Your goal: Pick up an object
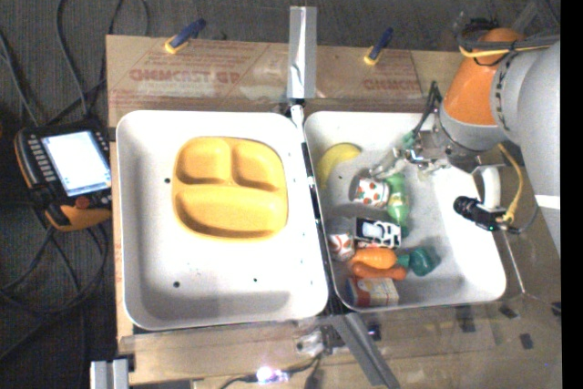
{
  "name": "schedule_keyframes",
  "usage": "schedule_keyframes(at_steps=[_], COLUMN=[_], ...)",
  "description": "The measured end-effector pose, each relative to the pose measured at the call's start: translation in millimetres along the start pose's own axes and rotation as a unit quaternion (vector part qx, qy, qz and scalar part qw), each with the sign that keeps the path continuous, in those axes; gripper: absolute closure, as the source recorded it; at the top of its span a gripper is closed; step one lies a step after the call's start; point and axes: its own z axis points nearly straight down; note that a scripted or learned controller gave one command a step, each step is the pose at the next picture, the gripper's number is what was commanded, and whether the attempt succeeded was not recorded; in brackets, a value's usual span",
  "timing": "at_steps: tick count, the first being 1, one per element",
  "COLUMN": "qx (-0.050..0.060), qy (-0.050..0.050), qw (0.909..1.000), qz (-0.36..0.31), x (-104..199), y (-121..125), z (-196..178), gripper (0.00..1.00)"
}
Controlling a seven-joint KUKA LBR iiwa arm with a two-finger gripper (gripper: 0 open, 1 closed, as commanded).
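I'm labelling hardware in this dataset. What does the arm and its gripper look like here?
The arm is bulky, rounded and light grey, with an orange band above the wrist. The gripper is a small dark metal assembly with thin cables. A dark cable with a black plug hangs beside it.

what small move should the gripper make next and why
Probably a short descent toward the white cup with red dots. The gripper hovers in the right white bin, just up and right of that cup, with nothing visibly between its fingers. The green object crowds the cup, so go slowly.
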Motion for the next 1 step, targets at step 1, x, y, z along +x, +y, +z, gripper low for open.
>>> schedule_keyframes(at_steps=[1], qx=[-0.001], qy=[-0.001], qw=[1.0], qz=[-0.001], x=[0.3], y=[1.1], z=[-10.2], gripper=[1.0])
